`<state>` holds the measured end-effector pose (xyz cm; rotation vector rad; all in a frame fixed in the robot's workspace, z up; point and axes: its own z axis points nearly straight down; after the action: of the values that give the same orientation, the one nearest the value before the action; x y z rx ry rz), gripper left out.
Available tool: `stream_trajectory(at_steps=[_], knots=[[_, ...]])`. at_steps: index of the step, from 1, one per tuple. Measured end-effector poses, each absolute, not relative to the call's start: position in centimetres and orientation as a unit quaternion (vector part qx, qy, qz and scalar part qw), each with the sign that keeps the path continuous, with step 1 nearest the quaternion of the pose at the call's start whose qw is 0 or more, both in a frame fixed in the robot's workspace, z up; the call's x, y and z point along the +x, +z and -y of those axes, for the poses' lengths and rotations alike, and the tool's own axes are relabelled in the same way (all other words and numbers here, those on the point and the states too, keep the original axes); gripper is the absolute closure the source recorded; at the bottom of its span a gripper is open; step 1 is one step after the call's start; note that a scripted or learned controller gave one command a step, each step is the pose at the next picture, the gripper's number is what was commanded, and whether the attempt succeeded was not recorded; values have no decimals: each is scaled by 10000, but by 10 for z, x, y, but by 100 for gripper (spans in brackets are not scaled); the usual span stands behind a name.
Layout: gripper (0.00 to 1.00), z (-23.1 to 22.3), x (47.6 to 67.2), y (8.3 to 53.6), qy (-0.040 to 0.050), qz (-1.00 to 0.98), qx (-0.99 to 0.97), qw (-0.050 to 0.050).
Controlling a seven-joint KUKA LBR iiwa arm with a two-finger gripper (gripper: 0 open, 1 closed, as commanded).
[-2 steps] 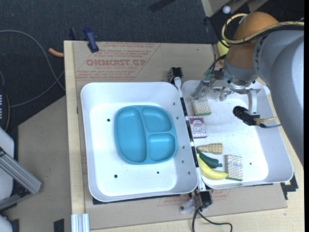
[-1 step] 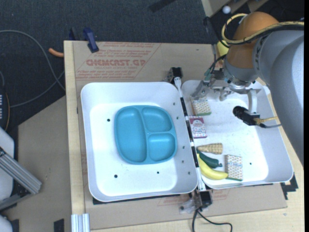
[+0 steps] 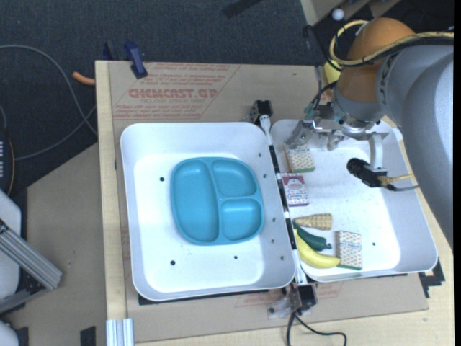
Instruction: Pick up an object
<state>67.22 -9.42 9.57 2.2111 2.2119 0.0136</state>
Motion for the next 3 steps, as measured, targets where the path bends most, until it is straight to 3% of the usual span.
stream_trajectory(at_steps=[3], knots=[[0,94,672,96,44,-7071,7071,73]])
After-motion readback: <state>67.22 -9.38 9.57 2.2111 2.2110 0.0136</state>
